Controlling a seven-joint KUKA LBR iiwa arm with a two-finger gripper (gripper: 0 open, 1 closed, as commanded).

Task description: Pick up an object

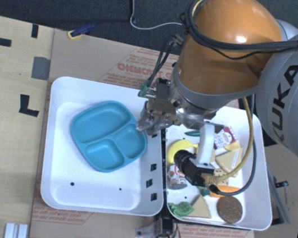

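Observation:
My gripper [149,122] hangs low over the left bin's right side, at the right rim of a blue divided plate [106,136], beside the wall between the two bins. The plate lies flat in the left bin [52,184]. In the right bin [259,192] lie a yellow banana-like piece [180,146], a brown round cookie [230,208], a green leafy piece [182,209], a tan wedge [202,207], an orange piece [229,188] and a red and white packet [225,138]. The arm's big orange band hides the back of the right bin.
Both bins rest on a cardboard sheet [91,60] on the wooden bench. A white cable [133,21] and a blue and yellow clip [82,31] lie behind the bins. The dividing wall [153,173] stands just right of the gripper.

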